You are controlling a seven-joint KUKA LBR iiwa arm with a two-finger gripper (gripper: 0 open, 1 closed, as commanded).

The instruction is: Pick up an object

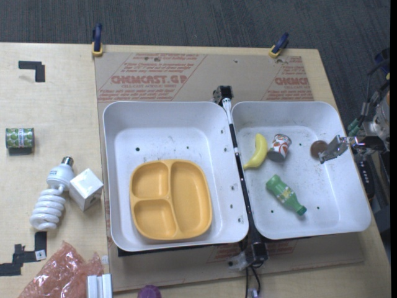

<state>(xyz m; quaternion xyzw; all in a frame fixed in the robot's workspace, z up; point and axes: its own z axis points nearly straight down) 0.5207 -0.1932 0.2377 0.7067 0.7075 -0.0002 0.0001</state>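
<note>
Plastic, smooth and white, is forming both bins; the right bin [347, 216] is cradling a curved banana [257, 151] and green bottle [285, 195]. Gripper [333, 149] is hovering near its right wall, finger state unclear.

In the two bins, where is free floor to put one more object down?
Left bin: bare strip behind the yellow plate. Right bin: bare front floor below the green bottle. Crowded: banana, can, brown disc by the gripper.

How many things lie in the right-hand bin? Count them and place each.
4 in the right bin: a banana at its left, a small can touching the banana, a brown disc near the tool, a green bottle lower down.
</note>
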